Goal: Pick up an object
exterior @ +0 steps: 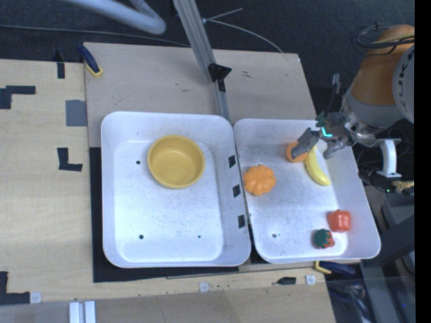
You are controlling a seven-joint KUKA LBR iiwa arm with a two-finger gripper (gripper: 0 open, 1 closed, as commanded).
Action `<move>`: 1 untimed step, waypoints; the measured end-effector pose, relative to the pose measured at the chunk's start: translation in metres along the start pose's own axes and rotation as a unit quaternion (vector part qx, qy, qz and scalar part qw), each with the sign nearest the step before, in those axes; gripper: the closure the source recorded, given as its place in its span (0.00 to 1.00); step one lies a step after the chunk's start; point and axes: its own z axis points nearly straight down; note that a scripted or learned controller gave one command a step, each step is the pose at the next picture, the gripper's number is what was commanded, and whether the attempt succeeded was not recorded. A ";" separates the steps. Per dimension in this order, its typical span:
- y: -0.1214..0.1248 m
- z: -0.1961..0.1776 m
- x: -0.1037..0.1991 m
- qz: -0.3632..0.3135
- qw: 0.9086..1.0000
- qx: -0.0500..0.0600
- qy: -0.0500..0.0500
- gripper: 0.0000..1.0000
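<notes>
End effector (318, 142) low over right bin (269, 134), near its far right corner, fingers spread apart, grasping nothing. Banana (316, 168) lies right beneath and between them, a small orange piece (294, 155) touching its left side. Orange pumpkin (259, 180) near bin's left edge. Red pepper (339, 220) and strawberry (323, 238) at near right corner. Left bin (121, 180) holds 1 yellow bowl (176, 161).

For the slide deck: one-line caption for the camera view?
Gripper over the right bin by a banana; yellow bowl in the left bin.
</notes>
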 end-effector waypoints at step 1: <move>0.000 0.000 0.000 0.000 1.000 0.000 0.000 0.00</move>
